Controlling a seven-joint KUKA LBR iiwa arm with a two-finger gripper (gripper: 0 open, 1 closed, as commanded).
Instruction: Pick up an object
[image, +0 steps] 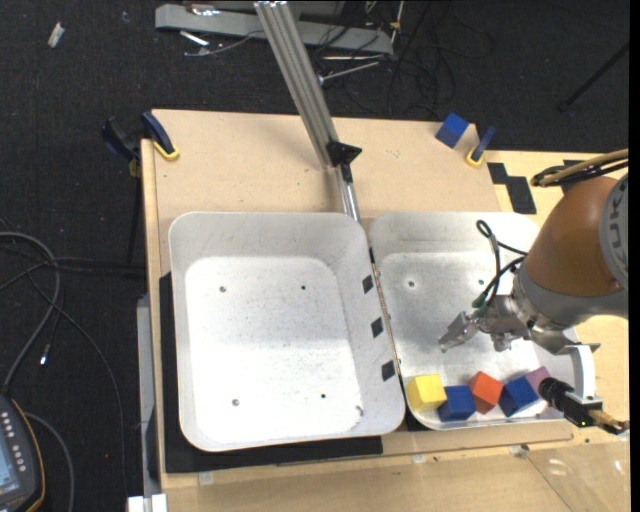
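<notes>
End effector (470, 328) over right bin (430, 250), fingers spread, nothing between; yellow block (427, 390), blue block (457, 402), orange block (487, 389) along near wall.

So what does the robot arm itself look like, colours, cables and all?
The arm is bulky and rounded, with a wide orange band above a grey wrist section. A thin black cable loops along it toward the gripper, a small grey metal piece with slim fingers.

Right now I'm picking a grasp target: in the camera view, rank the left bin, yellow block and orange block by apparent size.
1. left bin, by far the largest.
2-3. yellow block and orange block: look alike, no clear order.
</notes>
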